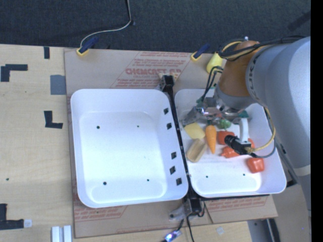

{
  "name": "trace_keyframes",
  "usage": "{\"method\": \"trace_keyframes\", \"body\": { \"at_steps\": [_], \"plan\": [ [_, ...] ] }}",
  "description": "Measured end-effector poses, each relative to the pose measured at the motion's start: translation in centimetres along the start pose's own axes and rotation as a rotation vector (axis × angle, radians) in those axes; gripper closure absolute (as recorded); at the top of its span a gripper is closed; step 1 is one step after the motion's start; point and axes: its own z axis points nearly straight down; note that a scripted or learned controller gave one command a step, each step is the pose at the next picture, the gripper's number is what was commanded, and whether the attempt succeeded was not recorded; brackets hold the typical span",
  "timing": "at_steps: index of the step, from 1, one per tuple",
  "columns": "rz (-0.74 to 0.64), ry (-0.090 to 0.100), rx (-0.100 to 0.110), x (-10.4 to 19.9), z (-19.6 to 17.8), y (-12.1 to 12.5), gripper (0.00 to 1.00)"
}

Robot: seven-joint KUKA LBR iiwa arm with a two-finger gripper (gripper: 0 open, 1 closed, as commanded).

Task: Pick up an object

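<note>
While the grey arm's two-finger gripper (218, 111) hangs low over the right shallow white bin (227, 183), I can't tell how it is set. The toys lie bunched beneath it: an orange plastic carrot (210, 137), a pale yellow rounded piece (194, 130), a tan oblong piece (196, 150). I'd centre on the carrot, descend straight, and avoid nudging its neighbours.

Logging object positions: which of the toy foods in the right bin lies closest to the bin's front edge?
The red piece, alone at the right, below the carrot and the yellow pieces.
</note>
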Motion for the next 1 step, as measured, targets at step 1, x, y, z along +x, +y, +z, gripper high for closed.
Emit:
{"method": "trace_keyframes", "body": {
  "at_steps": [1],
  "plan": [
    [0.006,0.005,0.024,-2.64,0.53,-7.27,0.0]
  ]
}}
